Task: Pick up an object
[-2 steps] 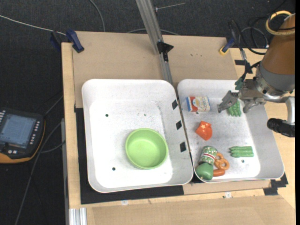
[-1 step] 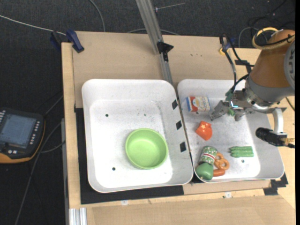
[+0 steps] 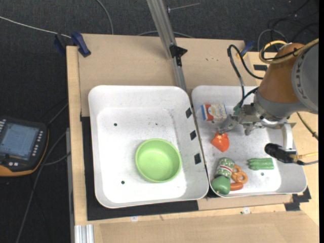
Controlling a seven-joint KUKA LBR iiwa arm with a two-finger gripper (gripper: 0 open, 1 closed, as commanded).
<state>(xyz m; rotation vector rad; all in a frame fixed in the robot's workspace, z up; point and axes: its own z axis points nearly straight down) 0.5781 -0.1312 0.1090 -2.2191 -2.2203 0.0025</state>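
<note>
Over the right-hand shallow white bin [image 3: 298, 178] the grey arm with its orange band [image 3: 277, 80] reaches in, and the claw [image 3: 234, 123] hangs low above the bin floor, angled toward a small orange-red plastic toy piece [image 3: 220, 142] just beside and below its tip. Whether that claw is spread or closed, I cannot tell from here, and nothing can be seen caught in it. My read: it is lining up on the orange-red piece, the nearest candidate. Count the right bin: one white carton with red and blue print [image 3: 213, 112] near the claw, one orange-red piece, one green ridged toy [image 3: 260, 163], and one jumbled cluster of green and orange toys [image 3: 227, 176] pressed into the front-left corner, likely nudged there against the wall. The left white bin [image 3: 101, 105] carries one light green round bowl [image 3: 158, 160], sitting upright and well apart from the action. Two bins, side by side on the tan worktop [image 3: 126, 54].
</note>
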